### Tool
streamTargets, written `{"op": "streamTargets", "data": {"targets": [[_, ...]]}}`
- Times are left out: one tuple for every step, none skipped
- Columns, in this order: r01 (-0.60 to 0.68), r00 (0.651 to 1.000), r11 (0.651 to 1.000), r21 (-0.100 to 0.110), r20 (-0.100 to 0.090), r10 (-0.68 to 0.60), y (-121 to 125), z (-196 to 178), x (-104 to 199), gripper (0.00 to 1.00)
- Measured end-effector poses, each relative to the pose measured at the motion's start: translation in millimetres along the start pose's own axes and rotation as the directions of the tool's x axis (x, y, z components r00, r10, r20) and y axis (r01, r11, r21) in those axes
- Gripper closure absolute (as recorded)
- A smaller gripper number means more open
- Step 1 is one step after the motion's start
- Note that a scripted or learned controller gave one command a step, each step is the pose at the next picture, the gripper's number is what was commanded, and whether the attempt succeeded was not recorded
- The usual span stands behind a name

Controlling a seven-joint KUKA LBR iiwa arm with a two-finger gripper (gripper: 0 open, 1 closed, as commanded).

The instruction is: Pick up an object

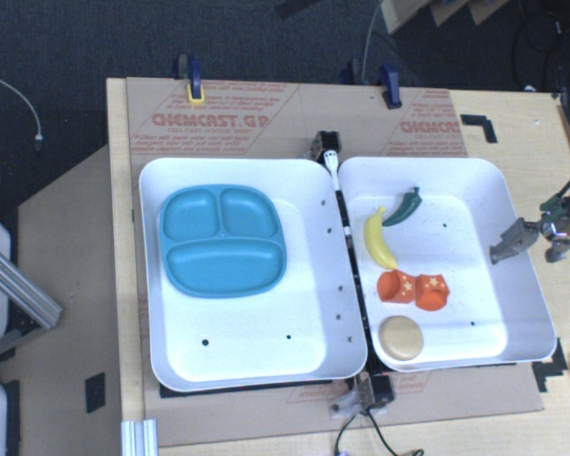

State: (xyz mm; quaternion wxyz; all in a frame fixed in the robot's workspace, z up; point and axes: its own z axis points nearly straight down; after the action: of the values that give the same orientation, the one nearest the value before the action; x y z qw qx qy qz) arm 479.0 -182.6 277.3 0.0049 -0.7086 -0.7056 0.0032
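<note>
Gripper (524,240) at right bin's (475,180) right rim, nothing between the fingers; jaw spacing impossible to tell. Banana (379,239), tomatoes (414,289) and pepper (404,205) well apart, leftward, mid-bin.

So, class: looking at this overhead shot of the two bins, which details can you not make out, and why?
- Gripper: cut off by the camera view's right edge, small and grey; finger state unreadable.
- Arm beyond the wrist: outside the frame on the right.
- Red pieces: touching and too small to identify.
- Green item: overlaps the banana tip; too small to identify.
</note>
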Motion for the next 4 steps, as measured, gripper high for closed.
{"op": "streamTargets", "data": {"targets": [[0.004,1.0,1.0,-0.012,0.003,-0.004,2.2,-5.9,0.7,0.0],[0.004,1.0,1.0,-0.005,0.0,-0.004,5.9,57.2,1.0,0.0],[0.004,1.0,1.0,-0.004,-0.001,-0.004,9.4,119.5,6.5,0.0],[0.004,1.0,1.0,-0.007,0.0,-0.004,17.6,171.4,0.5,0.0]]}}
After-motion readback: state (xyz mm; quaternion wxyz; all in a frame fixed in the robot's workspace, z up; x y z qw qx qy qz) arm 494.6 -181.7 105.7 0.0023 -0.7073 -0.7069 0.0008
